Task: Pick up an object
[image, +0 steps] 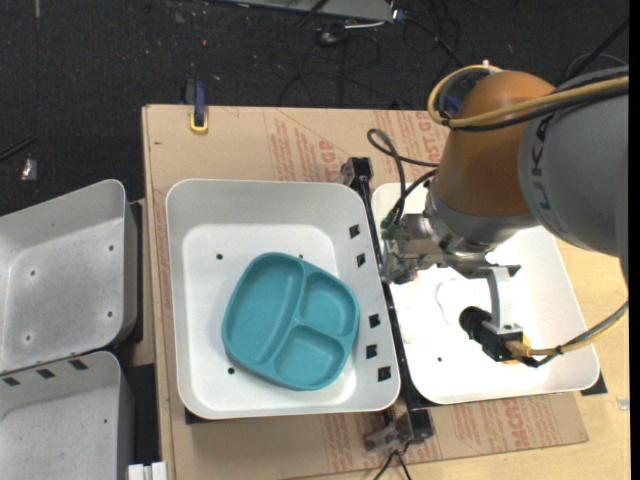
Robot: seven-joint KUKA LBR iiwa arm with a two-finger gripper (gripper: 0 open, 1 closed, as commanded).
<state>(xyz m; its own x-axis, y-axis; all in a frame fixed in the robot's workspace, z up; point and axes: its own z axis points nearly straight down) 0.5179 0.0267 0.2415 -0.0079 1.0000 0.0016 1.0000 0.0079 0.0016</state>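
Teal divided plate (290,320) lies flat in the left bin (185,203), near its middle, slightly rotated. It is the only loose object I can make out. Arm (500,148) hangs over the right bin (562,280), with the hand (405,251) low at that bin's left edge, just beside the wall between the bins. Can't tell whether the hand is open or closed, as the wrist hides it, and nothing is seen held.

Key relation: the plate is to the camera's left of the hand, across the divider and a bit nearer the camera. Its two small compartments face the hand. Outline is roughly square, with no clear long axis. The rim nearest the hand looks like the likeliest grasp spot. Both bins sit on the cardboard-topped worktop (260,136).
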